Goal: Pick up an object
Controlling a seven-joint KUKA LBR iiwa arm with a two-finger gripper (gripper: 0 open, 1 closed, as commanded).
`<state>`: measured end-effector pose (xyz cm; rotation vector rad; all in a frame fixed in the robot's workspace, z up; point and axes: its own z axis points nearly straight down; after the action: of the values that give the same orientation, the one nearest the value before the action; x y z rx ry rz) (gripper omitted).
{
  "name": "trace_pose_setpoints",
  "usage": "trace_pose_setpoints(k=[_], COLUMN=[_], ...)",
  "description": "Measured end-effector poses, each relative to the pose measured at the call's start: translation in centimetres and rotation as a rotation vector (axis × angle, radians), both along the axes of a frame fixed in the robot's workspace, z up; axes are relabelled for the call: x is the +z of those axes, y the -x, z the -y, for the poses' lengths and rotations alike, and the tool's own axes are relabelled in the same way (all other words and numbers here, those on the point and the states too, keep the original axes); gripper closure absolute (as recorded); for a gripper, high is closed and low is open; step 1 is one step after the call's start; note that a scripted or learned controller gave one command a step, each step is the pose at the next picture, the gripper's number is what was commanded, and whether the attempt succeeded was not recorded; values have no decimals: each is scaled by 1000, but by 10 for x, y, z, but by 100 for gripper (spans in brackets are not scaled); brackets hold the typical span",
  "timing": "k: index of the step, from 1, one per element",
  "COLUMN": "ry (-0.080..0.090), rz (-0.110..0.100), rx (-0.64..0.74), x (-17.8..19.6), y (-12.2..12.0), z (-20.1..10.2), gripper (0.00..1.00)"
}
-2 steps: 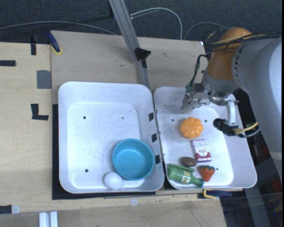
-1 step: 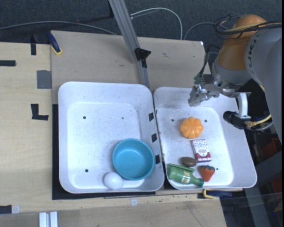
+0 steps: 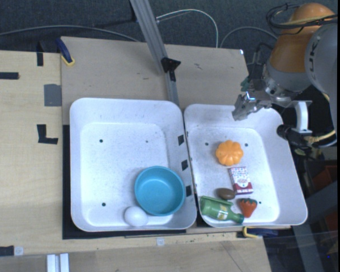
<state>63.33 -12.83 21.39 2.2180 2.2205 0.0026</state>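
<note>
I'm at the approach: my two-finger gripper (image 3: 242, 109), grip state I cannot tell, hovers over the right white bin's (image 3: 287, 169) far rim, and must next descend onto the orange pumpkin-shaped toy (image 3: 229, 152).

A metal pole (image 3: 153, 35) crosses the wooden bench (image 3: 22, 152) above 2 cables (image 3: 198, 13).

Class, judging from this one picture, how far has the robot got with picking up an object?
Nothing looks picked yet: the orange pumpkin-shaped toy, red-and-white carton and green bottle all lie in the right white bin. In hand: the claw sits over that bin's far rim. Left: descend, grasp, lift.
</note>
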Motion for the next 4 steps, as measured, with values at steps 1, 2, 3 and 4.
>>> trace_pose_setpoints(k=[1, 2, 3, 4], ry=[-1, -3, -2, -2], rz=[-2, -4, -5, -6], rx=[0, 6, 5, 5], x=[20, 28, 18, 8], y=[-1, -10, -18, -18], z=[0, -58, -103, -153], gripper=[100, 100, 100, 100])
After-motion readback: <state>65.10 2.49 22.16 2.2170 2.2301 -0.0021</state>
